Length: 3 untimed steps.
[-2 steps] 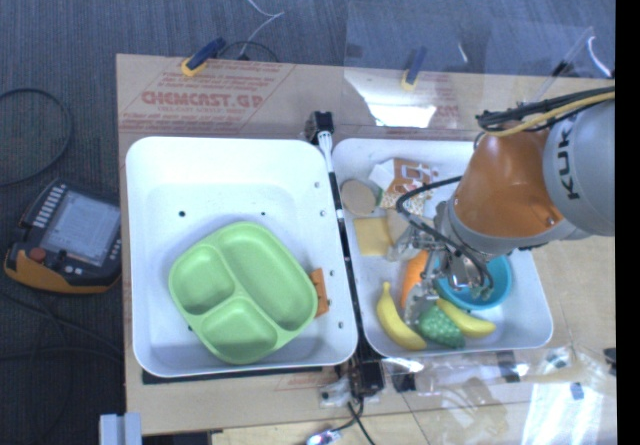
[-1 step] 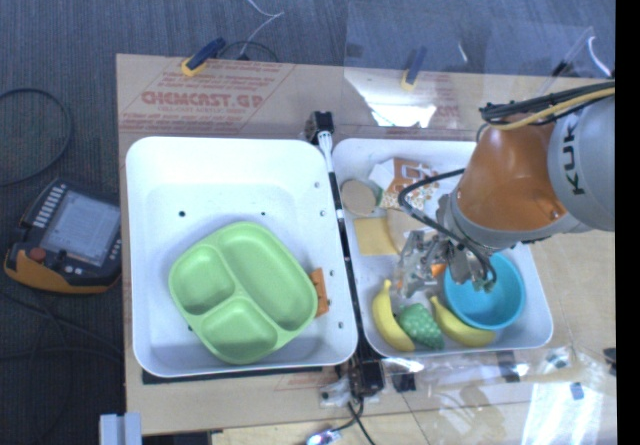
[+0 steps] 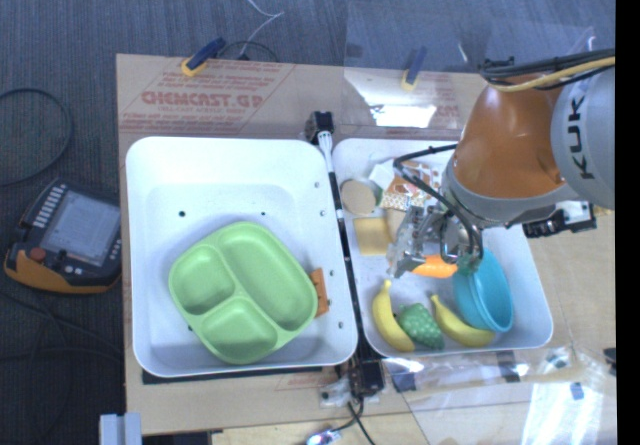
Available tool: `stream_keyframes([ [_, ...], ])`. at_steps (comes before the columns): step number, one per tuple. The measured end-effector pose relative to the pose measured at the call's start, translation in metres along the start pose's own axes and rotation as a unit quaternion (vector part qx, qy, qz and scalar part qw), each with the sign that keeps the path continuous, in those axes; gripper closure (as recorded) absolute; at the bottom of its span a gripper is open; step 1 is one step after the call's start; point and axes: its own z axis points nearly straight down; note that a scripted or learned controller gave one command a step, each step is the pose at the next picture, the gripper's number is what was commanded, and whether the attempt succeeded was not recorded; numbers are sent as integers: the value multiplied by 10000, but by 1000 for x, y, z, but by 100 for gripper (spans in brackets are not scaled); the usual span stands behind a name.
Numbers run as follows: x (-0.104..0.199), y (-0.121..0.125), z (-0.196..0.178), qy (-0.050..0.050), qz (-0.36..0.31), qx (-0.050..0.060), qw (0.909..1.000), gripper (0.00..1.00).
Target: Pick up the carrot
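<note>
Carrot lies in the right bin near its middle, and the gripper sits right over it with its fingers spread on either side, open and not clamped on it. Just beside the carrot toward the bin's right edge stands a blue cup, and along the near edge lie two bananas with a green broccoli piece between them. Across the divider, the left bin holds a green divided plate and a small orange block at the plate's right edge.
</note>
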Motion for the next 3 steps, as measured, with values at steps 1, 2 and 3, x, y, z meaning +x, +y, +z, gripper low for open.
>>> stream_keyframes([
  [1, 1, -2, 2, 17, 12, 11, 10000, 0],
  [2, -4, 35, 3, 31, 1062, 17, 9943, 0],
  [3, -33, 48, 3, 27, 1758, 22, 9844, 0],
])
